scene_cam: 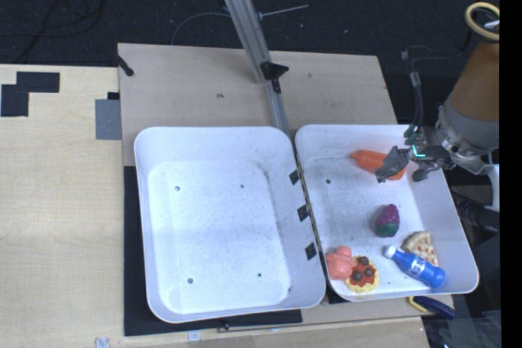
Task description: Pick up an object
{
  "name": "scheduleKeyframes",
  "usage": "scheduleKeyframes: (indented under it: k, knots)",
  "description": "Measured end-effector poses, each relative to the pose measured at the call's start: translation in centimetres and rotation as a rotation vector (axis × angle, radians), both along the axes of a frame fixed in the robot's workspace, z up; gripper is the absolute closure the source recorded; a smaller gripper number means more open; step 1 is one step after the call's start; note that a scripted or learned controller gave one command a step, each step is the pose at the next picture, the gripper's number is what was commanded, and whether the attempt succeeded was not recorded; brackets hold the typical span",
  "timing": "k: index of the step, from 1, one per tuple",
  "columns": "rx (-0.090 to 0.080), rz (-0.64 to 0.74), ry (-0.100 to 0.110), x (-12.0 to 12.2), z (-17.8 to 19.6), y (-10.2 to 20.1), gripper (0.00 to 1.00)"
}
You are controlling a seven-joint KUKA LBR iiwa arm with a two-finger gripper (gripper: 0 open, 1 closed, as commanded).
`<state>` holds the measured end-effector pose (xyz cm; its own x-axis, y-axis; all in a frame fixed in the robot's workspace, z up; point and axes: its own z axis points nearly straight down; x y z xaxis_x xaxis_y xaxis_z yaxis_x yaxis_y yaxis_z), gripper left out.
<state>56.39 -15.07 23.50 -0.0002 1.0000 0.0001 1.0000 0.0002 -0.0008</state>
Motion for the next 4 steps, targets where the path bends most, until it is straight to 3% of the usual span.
scheduleKeyframes:
  k: [1,3,4]
  knots:
    - [0.0,0.0,0.0,0.0,0.0,0.0,0.0]
    - [0.001,0.0,0.005,0.8,-12.1,0.9,0.0]
    - [0.0,0.0,0.0,0.8,-14.4,0.9,0.0]
